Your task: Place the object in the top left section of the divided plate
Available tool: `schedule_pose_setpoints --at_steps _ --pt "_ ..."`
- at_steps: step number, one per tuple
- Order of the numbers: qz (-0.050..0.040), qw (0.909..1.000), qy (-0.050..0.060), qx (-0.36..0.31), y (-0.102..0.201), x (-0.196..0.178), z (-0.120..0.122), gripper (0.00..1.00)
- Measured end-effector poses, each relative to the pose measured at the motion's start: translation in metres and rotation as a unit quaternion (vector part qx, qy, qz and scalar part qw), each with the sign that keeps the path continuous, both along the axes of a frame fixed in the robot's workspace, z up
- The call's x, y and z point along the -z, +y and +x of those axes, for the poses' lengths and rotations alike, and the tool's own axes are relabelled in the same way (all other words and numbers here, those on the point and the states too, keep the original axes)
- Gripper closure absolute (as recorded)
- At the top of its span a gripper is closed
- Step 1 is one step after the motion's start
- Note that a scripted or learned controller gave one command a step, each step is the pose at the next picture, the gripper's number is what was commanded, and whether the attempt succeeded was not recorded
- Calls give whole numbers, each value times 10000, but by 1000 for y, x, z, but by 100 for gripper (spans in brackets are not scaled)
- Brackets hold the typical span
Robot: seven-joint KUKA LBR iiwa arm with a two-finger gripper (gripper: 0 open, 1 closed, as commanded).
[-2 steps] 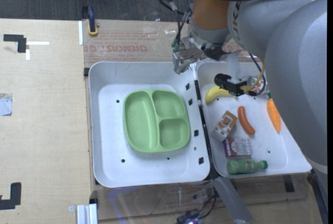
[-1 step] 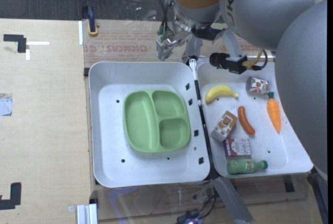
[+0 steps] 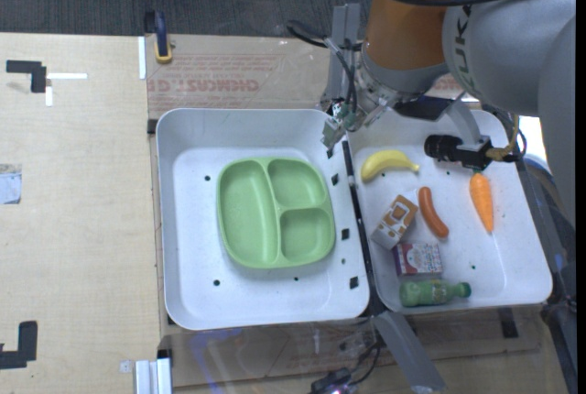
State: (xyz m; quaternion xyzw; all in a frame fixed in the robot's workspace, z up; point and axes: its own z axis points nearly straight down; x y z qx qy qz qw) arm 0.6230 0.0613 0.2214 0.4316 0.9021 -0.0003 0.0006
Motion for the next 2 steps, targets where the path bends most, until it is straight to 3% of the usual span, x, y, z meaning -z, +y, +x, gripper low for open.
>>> schedule_pose_setpoints --at_steps 1,2 --pt "1 9996 6 -268 55 15 -100 100" --pt "0 10000 2 32 -2 29 -28 100"
